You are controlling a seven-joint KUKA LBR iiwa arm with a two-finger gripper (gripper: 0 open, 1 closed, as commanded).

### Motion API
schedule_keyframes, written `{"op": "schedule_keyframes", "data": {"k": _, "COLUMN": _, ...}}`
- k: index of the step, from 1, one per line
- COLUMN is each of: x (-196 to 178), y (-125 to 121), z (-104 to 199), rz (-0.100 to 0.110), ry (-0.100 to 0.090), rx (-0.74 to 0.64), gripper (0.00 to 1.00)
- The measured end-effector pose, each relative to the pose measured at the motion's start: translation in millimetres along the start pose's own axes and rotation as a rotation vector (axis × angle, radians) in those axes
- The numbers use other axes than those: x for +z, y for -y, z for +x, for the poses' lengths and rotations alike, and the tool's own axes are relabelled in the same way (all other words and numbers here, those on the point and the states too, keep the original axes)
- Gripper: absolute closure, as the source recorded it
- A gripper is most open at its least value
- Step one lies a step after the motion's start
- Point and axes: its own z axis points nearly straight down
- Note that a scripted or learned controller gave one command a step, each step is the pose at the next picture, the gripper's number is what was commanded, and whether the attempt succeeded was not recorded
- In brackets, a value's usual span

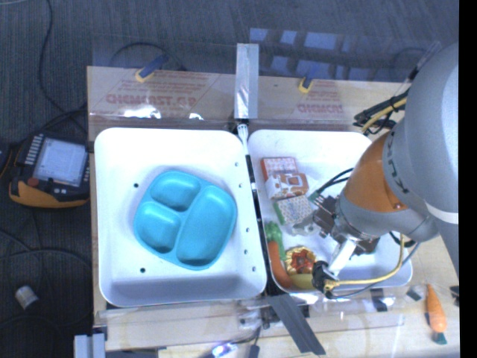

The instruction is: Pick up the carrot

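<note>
Two shallow white bins sit side by side on my feed. The left bin (112,274) carries a blue divided plate (186,218) lying flat near its middle, three compartments facing up. The right bin (328,144) is the busy one. The carrot (276,258) lies on its floor against the left wall, in the near-left corner. It runs roughly along that wall with its green end pointing toward the far side. Just beside it to the right, touching or nearly so, is a red and yellow item (301,262) that I cannot identify. Farther back along the same side lies a small box (284,176) printed in brown and white. Between that box and the carrot's green end sits a speckled green and white packet (294,212). The arm (387,177) comes in from the right and covers much of the bin's right half, its orange band showing above the wrist. The gripper (323,219) hangs over the middle of the right bin, just right of the packet, and it is clearly apart from the carrot, which lies nearer the front edge and to its left. From this slant I cannot tell whether the gripper is spread or pressed together; the carrot rests free on the bin floor. Outside the bins, a handheld pendant (48,170) with a screen lies on the dark carpet (149,13) at far left, and a slim orange thing (434,313) lies at the bench's near-right corner.
</note>
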Motion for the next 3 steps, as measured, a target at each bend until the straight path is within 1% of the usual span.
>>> {"op": "schedule_keyframes", "data": {"k": 1, "x": -7, "y": 2, "z": -1, "rz": 0.008, "ry": 0.003, "rx": -0.001, "gripper": 1.00}}
{"op": "schedule_keyframes", "data": {"k": 2, "x": -84, "y": 47, "z": 54, "rz": -0.005, "ry": 0.002, "rx": 0.405, "gripper": 1.00}}
{"op": "schedule_keyframes", "data": {"k": 3, "x": -84, "y": 47, "z": 54, "rz": -0.005, "ry": 0.003, "rx": 0.405, "gripper": 0.00}}
